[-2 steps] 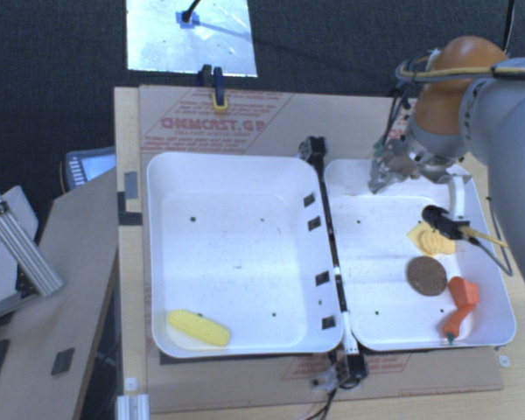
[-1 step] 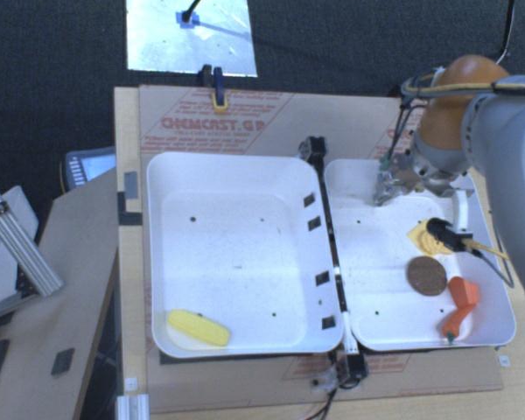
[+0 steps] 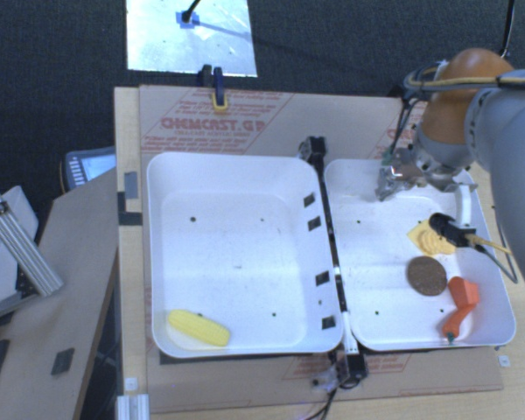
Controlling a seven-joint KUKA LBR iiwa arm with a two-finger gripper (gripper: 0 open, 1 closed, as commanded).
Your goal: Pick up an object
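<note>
My gripper [image 3: 390, 185] hangs low over the far end of the right bin [image 3: 376, 322], close to its back wall, with no object under it. Nearer the front right of that bin lie a pale yellow piece [image 3: 427, 240], a brown round disc [image 3: 427, 276] and an orange carrot-shaped toy [image 3: 459, 305]. They sit well in front of the gripper and apart from it. A yellow corn cob [image 3: 198, 327] lies in the front left corner of the left bin [image 3: 236, 191].
The grey arm with its orange band [image 3: 462, 94] reaches in from the right, above the right bin's far corner. A black divider strip [image 3: 325, 243] runs between the two bins. A yellow-handled clamp [image 3: 217, 90] stands at the bench's back edge.
</note>
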